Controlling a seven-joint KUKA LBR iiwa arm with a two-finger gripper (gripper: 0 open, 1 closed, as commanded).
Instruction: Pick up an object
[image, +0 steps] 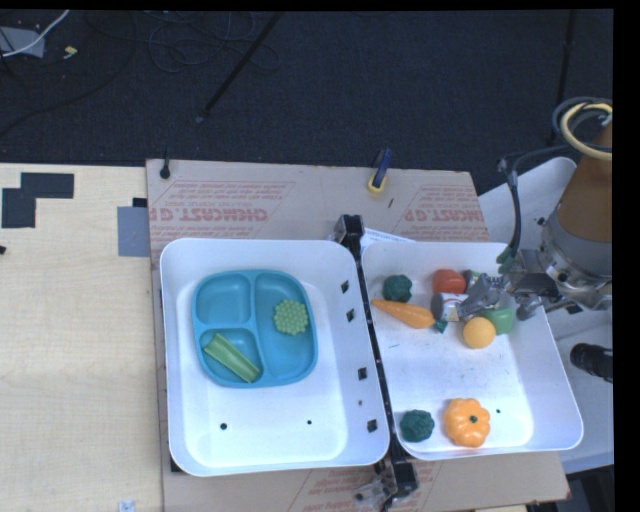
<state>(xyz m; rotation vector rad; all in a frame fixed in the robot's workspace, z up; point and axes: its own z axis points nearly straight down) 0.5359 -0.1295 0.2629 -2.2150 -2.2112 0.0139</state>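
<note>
The gripper (462, 303) hangs low over the right bin (545, 385), near that bin's far right corner, with the grey arm (585, 215) reaching in from the bench's right edge. The fingers are lost among dark metal parts and nearby toys, so I cannot tell whether they are apart or closed, nor whether anything sits between them.

Right around the gripper lie several toys. A red piece (449, 281) sits just beside it toward the bin's far edge. A yellow ball (479, 332) lies just beside it on the near side, touching or nearly touching a small green piece (501, 320). An orange carrot (403, 313) lies tilted just to the left, toward the wall shared with the other bin, and a dark green broccoli (397, 288) sits beyond it by the far edge.

Near the right bin's front edge sit a second broccoli (417, 425) and an orange pumpkin (467, 421), side by side.

The left bin (250, 430) holds a blue divided plate (213, 296). A round pale green piece (291, 317) rests in its right compartment, and a long green pod (231, 358) lies in its front left compartment.
</note>
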